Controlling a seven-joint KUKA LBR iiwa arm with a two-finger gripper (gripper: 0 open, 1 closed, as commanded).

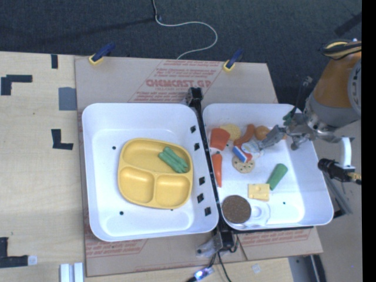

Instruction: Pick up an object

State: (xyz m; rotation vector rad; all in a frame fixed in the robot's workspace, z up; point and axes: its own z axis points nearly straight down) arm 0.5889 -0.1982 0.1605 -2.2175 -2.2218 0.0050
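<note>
- We see two white bins side by side on the counter [41, 157]. The left bin [100, 157] holds a yellow plate [141, 184] with a green pod [175, 160] on it.
- The right bin [305, 198] holds the small toy foods. The end effector [258, 145] reaches in from three o'clock and sits low over the pile in the middle of this bin.
- We cannot tell if the end effector is wide or narrow, or if it grips anything.
- Right at its tip lies a small stick [241, 154] with blue, white and red parts. Its long side runs from ten o'clock to four o'clock.
- Just below it, at six o'clock, is a round tan cookie [243, 165] with dark dots.
- At nine o'clock from the tip we see a red-orange block [220, 138]. A long orange carrot [218, 169] lies under it, pointing from twelve to six o'clock.
- A pale yellow piece [230, 130] and an orange-brown lump [249, 132] sit at the top of the pile.
- A green pickle [277, 175] lies at four o'clock from the tip. It points from one o'clock to seven o'clock.
- A yellow cheese square [258, 191] sits just below the pickle.
- A white cup with brown stuff inside [237, 208] stands at the bin's bottom edge.
</note>
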